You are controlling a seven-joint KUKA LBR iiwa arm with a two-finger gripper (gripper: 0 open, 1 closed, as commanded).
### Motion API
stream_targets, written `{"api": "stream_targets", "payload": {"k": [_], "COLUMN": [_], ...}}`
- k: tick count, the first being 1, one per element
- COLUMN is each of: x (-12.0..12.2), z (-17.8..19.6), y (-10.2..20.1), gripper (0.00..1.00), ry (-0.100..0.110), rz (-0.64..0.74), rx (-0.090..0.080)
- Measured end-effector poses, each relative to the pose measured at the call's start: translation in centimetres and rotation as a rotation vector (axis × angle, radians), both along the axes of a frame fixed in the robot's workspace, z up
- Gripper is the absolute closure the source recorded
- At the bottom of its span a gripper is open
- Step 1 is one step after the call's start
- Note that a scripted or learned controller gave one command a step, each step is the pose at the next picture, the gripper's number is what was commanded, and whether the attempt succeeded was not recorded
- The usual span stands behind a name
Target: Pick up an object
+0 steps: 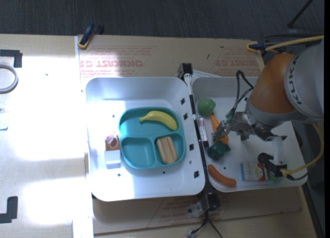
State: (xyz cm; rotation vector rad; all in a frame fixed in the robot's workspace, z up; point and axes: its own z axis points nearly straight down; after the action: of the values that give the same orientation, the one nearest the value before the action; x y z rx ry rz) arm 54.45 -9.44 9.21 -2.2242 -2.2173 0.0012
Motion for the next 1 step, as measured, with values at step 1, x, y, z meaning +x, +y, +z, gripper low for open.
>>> {"api": "stream_targets", "payload": {"k": [1], "x": [0.05], "z": [0.97], "y": [-0.05], "gripper": [1.0], "ry": [-0.001], "rz": [-0.004], "rx": [-0.001]}}
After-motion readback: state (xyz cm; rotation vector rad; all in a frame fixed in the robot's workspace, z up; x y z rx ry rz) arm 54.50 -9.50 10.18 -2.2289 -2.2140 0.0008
